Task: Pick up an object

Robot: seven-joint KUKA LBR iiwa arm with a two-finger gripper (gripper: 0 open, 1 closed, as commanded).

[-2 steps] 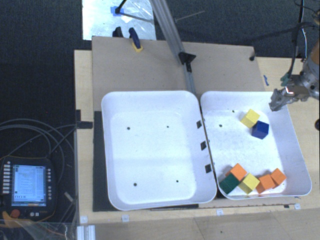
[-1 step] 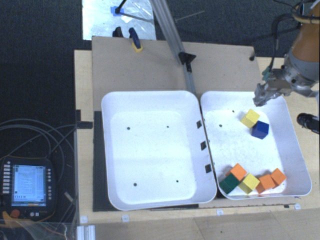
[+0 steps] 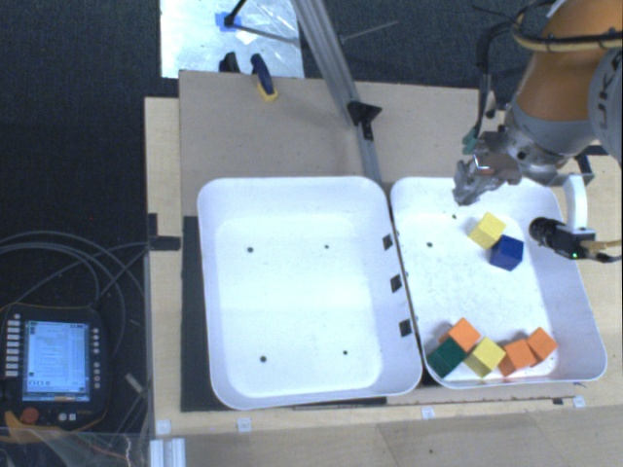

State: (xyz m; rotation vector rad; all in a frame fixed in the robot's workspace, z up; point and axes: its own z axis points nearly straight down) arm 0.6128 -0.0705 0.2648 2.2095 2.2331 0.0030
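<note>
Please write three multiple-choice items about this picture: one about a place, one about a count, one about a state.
1. Where does the small blue cube lie?
A. in the left shallow white bin
B. in the right shallow white bin
C. on the brown bench

2. How many small yellow cubes are in view?
A. one
B. two
C. four

3. What lies inside the left shallow white bin?
A. no cubes
B. one green cube
C. a pile of cubes

Answers: 1 B, the blue cube rests beside a yellow cube near the two-finger gripper. 2 B, a second yellow cube sits in the near cluster. 3 A, its white floor carries only small dark dots.
</note>
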